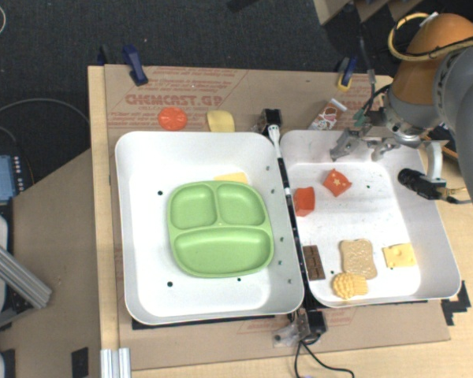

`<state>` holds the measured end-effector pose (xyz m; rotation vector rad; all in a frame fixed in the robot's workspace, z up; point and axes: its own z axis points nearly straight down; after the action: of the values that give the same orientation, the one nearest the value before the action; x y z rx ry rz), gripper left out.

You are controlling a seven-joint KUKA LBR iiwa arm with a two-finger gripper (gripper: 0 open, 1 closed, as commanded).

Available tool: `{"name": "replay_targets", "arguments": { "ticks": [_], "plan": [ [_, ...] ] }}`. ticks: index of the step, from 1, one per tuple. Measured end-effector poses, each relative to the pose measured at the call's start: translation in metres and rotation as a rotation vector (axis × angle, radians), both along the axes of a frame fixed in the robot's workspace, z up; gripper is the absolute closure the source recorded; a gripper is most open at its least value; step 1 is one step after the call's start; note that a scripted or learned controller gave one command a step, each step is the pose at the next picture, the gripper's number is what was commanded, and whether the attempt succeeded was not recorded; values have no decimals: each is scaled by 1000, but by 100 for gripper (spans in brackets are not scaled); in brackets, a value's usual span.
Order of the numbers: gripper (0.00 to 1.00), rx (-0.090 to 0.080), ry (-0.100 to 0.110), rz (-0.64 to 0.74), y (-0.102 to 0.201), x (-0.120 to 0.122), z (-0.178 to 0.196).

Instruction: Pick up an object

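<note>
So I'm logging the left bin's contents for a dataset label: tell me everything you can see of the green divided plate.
The green divided plate is pale green, matte, plastic-looking, a rounded rectangle with three compartments: two smaller ones along the far side, one wide one along the near side, split by raised ridges. It lies flat and right way up, slightly rotated, about mid-floor in the left bin. Nothing lies in its compartments. A pale yellow piece peeks out from behind its far edge; whether they touch is unclear.
</note>
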<state>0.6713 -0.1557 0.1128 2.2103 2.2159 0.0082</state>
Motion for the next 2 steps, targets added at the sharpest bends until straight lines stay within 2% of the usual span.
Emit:
{"name": "replay_targets", "arguments": {
  "ticks": [1,2],
  "plan": [
    [0,4,-5,-5,-1,-51,-21],
    [0,8,17,-1,43,-88,-28]
  ]
}}
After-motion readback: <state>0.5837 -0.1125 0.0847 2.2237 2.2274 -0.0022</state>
